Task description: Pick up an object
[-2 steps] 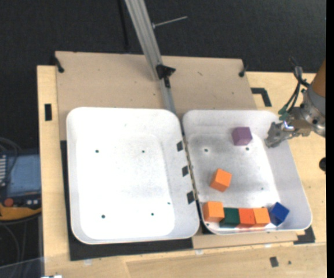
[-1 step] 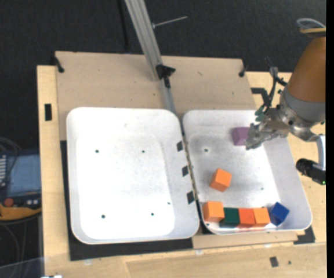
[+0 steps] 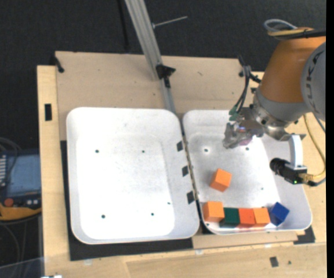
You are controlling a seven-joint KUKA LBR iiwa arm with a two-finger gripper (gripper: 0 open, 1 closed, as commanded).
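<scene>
An orange cube lies tilted near the middle of the right bin. Along that bin's near wall stands a row of blocks: an orange one, a dark green one, an orange-red one, another orange one and a blue one. My gripper hangs over the far part of the right bin, up and to the right of the tilted orange cube and well apart from it. Nothing is seen between its fingers.
The left bin sits beside the right one. A slanted metal rail runs from the top down to the gap between the bins. A black fitting with cable hangs off the wrist over the right bin's right side.
</scene>
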